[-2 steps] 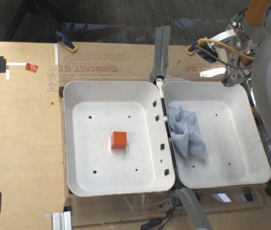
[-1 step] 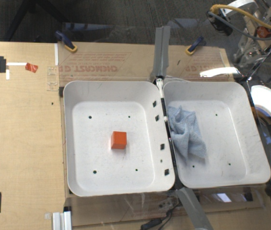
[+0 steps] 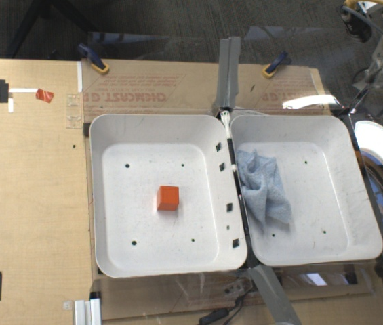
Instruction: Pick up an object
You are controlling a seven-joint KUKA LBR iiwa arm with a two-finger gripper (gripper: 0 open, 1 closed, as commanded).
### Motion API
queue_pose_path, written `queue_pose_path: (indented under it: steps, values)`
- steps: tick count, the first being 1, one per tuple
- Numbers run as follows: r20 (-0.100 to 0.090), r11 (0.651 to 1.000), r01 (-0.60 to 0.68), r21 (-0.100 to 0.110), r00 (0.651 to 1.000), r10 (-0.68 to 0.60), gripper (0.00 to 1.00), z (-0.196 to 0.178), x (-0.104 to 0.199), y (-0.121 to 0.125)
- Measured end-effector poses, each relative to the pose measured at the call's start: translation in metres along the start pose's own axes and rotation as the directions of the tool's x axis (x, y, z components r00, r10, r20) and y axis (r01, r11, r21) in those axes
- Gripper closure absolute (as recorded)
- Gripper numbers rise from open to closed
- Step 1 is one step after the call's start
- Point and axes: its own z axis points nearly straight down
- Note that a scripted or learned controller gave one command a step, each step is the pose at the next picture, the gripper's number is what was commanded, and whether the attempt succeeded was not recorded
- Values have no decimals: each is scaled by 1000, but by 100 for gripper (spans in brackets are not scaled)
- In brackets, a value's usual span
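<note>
The gripper's state, spread or pressed together, cannot be told from this view. On the bench, a pale wooden surface, two shallow white bins sit side by side, their inner rims touching. The left bin holds a small orange-red cube, resting flat on the bin floor a little left of the middle, well apart from every wall. The right bin holds a crumpled blue-grey cloth, bunched against that bin's left wall and reaching toward its middle. Behind the bins lies a sheet of brown cardboard with a line of red printed lettering, upside down from this angle and too faint to read with certainty. Two clamps with orange tips, one at the cardboard's left far corner and one toward its right, grip its far edge. A grey bar runs up from the seam between the bins. Far left on the bench lies a small red tag with no legible writing.
</note>
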Motion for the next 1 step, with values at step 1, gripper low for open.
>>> queue_pose_path:
  steps: [1]
  values:
    - [2,1000,-8,1,1000,8,100,1,9,54]
